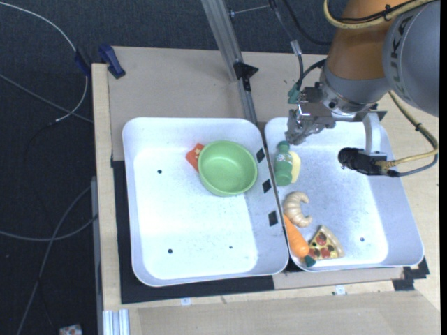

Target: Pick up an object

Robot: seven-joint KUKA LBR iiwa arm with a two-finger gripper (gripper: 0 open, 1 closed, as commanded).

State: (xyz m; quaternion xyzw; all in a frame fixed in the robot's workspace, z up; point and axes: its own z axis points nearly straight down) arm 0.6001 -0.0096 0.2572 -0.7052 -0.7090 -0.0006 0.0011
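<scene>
While the task leaves the choice of object to me, I take the small green plastic bottle (pixel 283 165) as the target, since it lies just under the pincer (pixel 299 132) in the right white bin (pixel 391 208), close to that bin's left wall and near its far end. It looks like a toy bottle with a pale cap end pointing away from me, and it rests against a pale yellow rounded piece (pixel 295 165) on its right. Whether it is upright or lying down I cannot say for sure.

I judge this to be the approach step: the pincer hangs over the bottle's far end, and nothing is between its tips. I cannot tell from here whether it is spread or closed. The next move, as I see it, calls for a short drop centred on the bottle, with care for the bin wall and the yellow piece crowding it on either side.

Further down the same bin lie a tan croissant-shaped toy (pixel 298 206), an orange toy carrot (pixel 295 237) and a toy pizza slice (pixel 325 244). The left white bin (pixel 174 257) carries a light green plastic bowl (pixel 227 167) with a small red-orange piece (pixel 193 156) at its left rim. Both bins sit on the pale wooden bench (pixel 167 75).
</scene>
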